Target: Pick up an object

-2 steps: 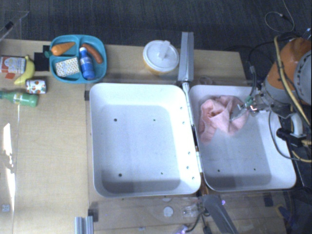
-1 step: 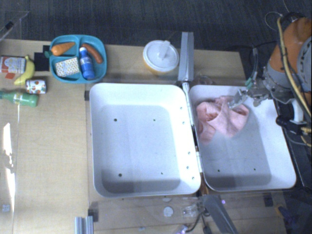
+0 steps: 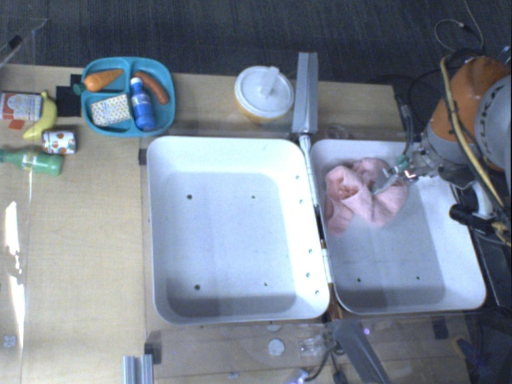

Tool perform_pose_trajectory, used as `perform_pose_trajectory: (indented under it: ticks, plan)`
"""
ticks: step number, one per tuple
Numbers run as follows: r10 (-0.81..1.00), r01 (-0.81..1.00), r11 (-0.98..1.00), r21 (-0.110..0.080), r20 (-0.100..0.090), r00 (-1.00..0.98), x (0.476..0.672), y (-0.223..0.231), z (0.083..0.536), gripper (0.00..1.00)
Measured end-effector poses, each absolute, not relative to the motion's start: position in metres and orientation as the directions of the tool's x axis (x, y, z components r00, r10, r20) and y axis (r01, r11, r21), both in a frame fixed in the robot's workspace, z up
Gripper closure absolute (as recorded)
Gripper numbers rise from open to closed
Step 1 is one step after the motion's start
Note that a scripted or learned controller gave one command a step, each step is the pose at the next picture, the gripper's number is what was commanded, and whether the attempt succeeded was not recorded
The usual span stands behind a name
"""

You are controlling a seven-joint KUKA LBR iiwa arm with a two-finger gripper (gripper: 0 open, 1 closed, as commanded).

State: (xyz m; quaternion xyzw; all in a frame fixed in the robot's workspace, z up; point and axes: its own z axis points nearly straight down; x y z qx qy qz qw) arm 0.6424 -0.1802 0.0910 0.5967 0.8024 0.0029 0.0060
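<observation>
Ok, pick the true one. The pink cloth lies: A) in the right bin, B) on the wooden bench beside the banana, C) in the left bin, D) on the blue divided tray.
A: the pink cloth lies crumpled in the upper part of the right bin, with the gripper at its right edge.

Cloth, plastic and wood at the bench

Under the metal gripper [image 3: 390, 176] lies soft crumpled pink cloth [image 3: 362, 194]; its bin [image 3: 416, 294] looks smooth matt white plastic, the bench [image 3: 80, 254] pale wood.
</observation>
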Motion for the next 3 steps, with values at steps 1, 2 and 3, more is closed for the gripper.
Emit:
perform_pose_trajectory:
  ticks: [1, 2, 3]
  plan:
    - [0.916, 0.916, 0.4, 0.01, -0.009, -0.4, 0.655, -0.155, 0.091, 0.0]
    - [0.915, 0.915, 0.403, 0.017, -0.012, -0.402, 0.657, -0.153, 0.104, 1.0]
    - [0.884, 0.884, 0.468, 0.006, -0.005, -0.468, 0.67, -0.121, 0.218, 1.0]
